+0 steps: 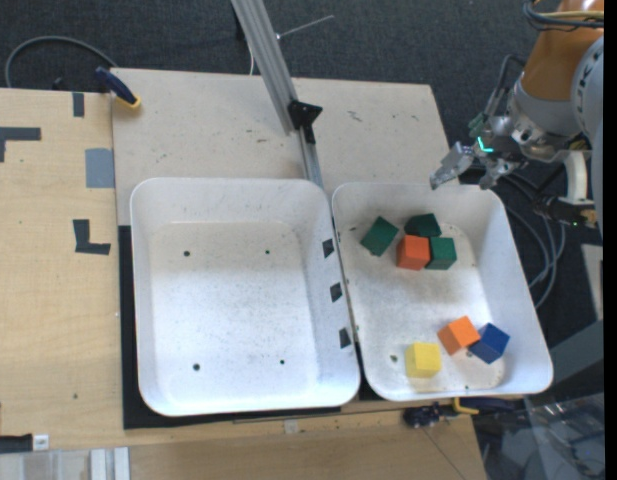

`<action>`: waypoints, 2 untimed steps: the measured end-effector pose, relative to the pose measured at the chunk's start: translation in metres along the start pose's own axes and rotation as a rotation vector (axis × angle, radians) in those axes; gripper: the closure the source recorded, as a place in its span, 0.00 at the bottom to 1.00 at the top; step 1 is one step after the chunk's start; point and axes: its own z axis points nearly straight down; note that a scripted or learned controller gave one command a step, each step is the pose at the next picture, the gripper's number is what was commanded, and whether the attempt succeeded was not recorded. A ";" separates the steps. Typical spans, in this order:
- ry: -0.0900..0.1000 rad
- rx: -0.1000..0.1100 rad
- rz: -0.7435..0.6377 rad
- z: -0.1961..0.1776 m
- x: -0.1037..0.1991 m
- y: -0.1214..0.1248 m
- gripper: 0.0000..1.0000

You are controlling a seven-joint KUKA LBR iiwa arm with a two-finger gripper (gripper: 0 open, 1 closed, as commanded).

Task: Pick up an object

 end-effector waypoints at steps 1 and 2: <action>-0.003 -0.005 -0.002 -0.004 0.000 0.001 0.00; -0.002 -0.001 -0.002 0.040 0.001 0.003 0.00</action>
